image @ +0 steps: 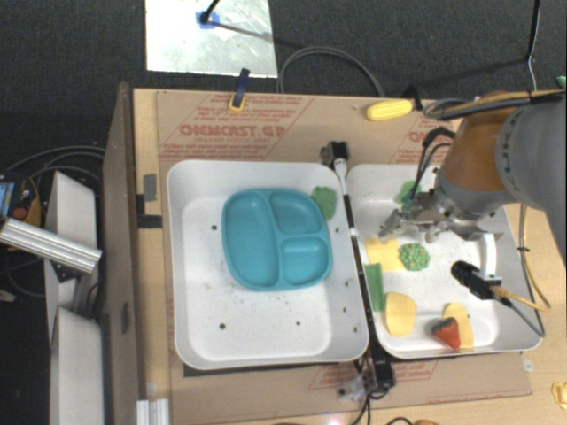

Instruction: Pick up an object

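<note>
Toy strawberry [447,331] and yellow pieces lie at the right bin's [523,339] front; the green broccoli-like toy [413,257] sits just below the gripper [415,222]. Whether it is spread cannot be told. A straight descent centred on the toy would likely serve best.

Right bin [514,343] is crowded with small items; blue tray [275,238] fills the left bin's [199,326] middle.

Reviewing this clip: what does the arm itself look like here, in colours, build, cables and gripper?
The grey rounded arm enters from the right, with a broad orange band above the wrist. Thin black cables loop beside the band. Below sits a small metallic grey two-finger gripper of angular plates. No markings are legible.
</note>
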Action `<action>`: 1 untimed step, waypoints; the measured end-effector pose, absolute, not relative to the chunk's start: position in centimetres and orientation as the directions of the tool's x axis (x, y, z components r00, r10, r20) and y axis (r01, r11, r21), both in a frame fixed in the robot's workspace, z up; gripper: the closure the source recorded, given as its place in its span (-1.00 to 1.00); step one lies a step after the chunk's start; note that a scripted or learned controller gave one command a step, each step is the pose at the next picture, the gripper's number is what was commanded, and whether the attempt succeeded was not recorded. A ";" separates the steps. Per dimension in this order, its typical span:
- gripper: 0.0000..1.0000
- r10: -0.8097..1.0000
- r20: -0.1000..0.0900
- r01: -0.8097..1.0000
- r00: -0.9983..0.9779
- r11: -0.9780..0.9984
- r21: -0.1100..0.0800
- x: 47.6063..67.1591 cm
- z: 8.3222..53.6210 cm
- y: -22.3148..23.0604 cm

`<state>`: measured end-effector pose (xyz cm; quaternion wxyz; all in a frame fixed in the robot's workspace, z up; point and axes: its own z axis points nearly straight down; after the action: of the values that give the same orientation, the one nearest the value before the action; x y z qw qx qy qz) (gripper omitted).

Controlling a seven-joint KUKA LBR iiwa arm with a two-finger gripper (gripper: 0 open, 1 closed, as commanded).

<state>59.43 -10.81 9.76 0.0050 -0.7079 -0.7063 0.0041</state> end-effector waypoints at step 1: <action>-1.00 1.000 0.000 1.000 0.001 -0.001 -0.002 56.2 8.3 -12.5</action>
<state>56.20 -12.48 8.33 0.0008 -0.7074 -0.7068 0.0008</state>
